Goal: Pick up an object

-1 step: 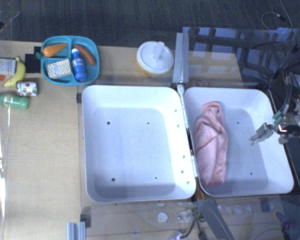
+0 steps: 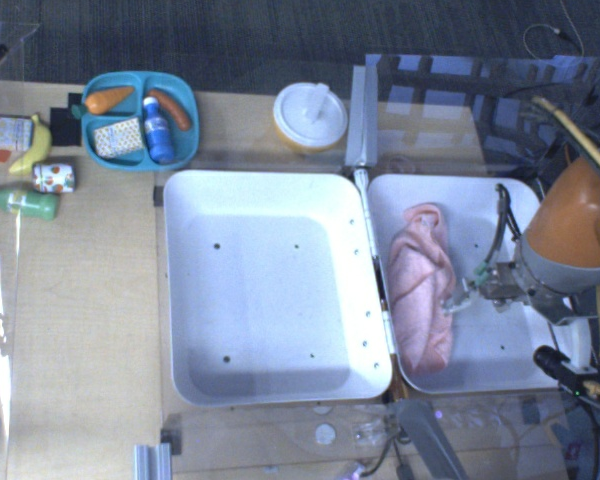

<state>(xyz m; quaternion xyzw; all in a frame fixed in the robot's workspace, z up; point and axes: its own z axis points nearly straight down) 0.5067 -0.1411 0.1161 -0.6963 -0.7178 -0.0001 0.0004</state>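
Tool [image 2: 460, 298] touching pink cloth's [image 2: 422, 283] right edge.

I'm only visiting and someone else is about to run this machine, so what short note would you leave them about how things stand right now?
Gripper: low in the right bin, at the right edge of the pink cloth. Whether its fingers are open or shut cannot be told from this view.
Things: the pink cloth lies bunched along the left side of the right bin, resting on the bin floor. The left bin sits beside it.
Done: the arm has reached the cloth; nothing is lifted.
Left: get a grip on the cloth and raise it out of the bin. Check the grip before trusting it.
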